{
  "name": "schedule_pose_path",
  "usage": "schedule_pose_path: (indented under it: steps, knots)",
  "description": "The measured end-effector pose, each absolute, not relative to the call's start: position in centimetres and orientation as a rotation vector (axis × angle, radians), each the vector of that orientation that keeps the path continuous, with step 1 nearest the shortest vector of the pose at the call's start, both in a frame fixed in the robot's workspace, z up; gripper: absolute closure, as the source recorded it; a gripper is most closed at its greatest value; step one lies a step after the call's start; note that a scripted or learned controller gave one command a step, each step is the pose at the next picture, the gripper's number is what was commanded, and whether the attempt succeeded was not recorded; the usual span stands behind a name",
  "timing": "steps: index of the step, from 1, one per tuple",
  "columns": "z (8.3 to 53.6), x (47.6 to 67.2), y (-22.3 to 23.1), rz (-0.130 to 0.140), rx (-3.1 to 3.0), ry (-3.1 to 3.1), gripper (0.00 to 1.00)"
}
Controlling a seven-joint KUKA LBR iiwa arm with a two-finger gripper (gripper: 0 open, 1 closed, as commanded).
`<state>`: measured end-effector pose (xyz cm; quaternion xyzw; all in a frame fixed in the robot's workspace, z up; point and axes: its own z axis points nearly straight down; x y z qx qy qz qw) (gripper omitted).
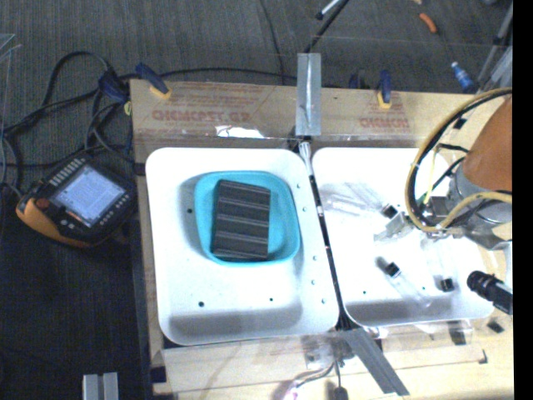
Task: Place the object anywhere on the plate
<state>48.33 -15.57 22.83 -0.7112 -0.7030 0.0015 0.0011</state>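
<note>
A dark grey ribbed block point(242, 218) lies flat on the blue plate point(286, 223), roughly in the plate's middle. The plate rests in the left white bin point(166, 248). My gripper point(390, 242) hangs over the right bin point(358, 298), well to the right of the plate and apart from the block. Its pale fingers with dark tips point(389, 212) stand spread, open, with nothing between them. The grey arm with its orange band point(500, 148) and looped cables comes in from the right edge.
A raised rim point(321, 240) divides the two bins. A metal post point(308, 107) stands behind them on the cardboard backing. A handheld control pendant point(79, 202) lies on the floor to the left, with cables around it.
</note>
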Motion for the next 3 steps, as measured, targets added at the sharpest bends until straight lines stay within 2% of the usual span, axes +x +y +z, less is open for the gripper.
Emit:
schedule_pose_path:
  steps: [1,2,3]
  knots:
    - [30.8,48.4,-21.2,0.004,-2.074,-2.361,0.00]
    - [19.8,48.3,-16.9,0.003,-2.289,-2.148,0.00]
    - [27.8,48.4,-21.4,0.004,-2.122,-2.318,0.00]
